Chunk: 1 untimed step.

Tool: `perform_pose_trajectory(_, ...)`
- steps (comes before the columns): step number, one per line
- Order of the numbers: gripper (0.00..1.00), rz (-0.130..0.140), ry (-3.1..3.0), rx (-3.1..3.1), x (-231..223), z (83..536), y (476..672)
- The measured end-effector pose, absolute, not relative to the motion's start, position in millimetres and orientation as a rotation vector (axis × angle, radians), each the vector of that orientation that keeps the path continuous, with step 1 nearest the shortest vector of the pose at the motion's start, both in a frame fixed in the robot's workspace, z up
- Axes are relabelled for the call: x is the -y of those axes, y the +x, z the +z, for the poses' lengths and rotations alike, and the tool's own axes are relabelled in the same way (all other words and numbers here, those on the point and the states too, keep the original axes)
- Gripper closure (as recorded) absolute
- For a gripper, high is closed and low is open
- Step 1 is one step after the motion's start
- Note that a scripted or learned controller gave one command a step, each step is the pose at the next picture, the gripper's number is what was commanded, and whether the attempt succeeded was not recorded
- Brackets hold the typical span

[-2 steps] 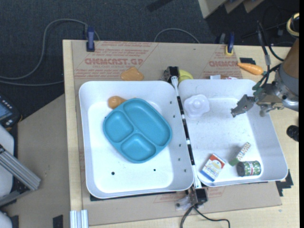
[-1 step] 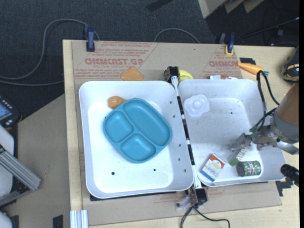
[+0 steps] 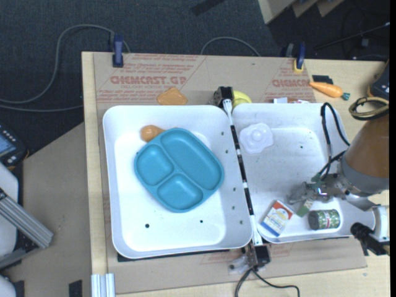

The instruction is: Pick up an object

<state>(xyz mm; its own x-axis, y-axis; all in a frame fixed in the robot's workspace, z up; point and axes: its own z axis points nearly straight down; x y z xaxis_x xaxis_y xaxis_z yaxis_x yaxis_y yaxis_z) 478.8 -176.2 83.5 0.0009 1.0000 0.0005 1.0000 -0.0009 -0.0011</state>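
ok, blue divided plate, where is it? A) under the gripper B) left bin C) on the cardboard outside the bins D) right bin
B: the blue divided plate lies flat inside the left bin, while the gripper works over the right bin.

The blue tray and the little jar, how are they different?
The blue tray is big, flat and split into three sections; the jar is small and round, lying on its side. The tray lies in the left bin, the jar in the right bin near the gripper. Both rest on a white bin floor.
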Motion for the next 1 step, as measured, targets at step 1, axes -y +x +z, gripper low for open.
perform_pose_trajectory(1, 1.0, -0.001, -2.225, 2.221, 176.5, 94.4, 479.4)
